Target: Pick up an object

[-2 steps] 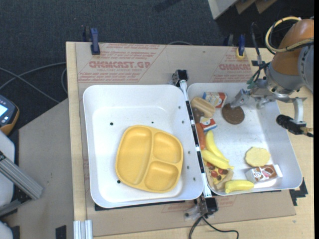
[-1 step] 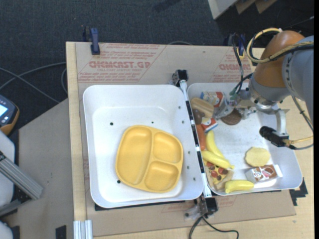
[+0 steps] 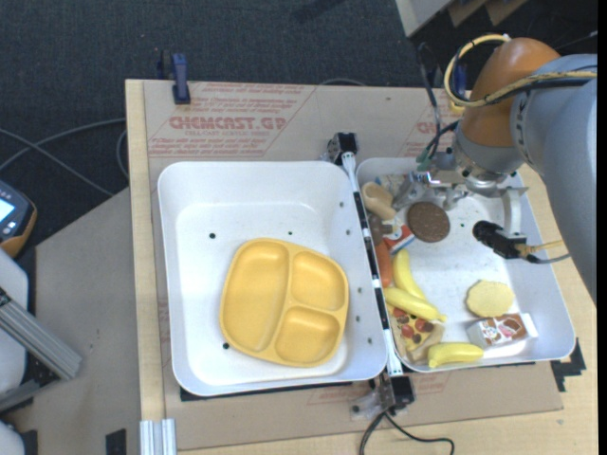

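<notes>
Here the tool [image 3: 429, 193] hangs low at the far end of the right bin [image 3: 453, 265], just above a brown cookie [image 3: 429, 223], likely so it can grab it. I cannot tell if it is clenched or released.

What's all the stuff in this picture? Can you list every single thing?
left bin: one, white, left side of the bench
right bin: one, white, next to the left bin
divided plate: one, yellow, in the left bin
bananas: two or three, yellow, right bin, left side and front
pizza slice: one, tan with red spots, right bin, front left
brown disc: one, brown, right bin, near the back
pale round piece: one, yellow-tan, right bin, middle
small packet: one, white, brown and red, right bin, front
tan lump: one, tan, right bin, back left corner
blue clamp: one, blue, bench's back edge
arm: one, grey with orange band, from the right
gripper: one, metal, over the right bin's back
</notes>
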Robot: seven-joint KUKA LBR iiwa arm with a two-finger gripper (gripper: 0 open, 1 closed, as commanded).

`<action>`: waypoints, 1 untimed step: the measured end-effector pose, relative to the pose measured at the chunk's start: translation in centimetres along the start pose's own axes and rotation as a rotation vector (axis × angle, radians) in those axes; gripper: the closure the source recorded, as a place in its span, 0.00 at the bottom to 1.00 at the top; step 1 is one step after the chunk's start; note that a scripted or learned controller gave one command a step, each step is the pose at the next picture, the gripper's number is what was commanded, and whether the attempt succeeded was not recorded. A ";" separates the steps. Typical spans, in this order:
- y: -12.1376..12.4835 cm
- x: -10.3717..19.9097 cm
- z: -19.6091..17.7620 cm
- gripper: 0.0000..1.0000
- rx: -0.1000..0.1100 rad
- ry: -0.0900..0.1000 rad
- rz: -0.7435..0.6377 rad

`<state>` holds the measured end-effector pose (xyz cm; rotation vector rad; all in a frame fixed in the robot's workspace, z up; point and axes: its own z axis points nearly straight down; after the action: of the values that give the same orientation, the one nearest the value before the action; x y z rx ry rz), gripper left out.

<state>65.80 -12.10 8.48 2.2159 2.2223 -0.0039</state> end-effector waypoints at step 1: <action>-3.7 -3.9 0.0 0.00 0.005 0.004 0.007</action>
<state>62.13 -16.01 8.48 2.2284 2.2187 -0.0048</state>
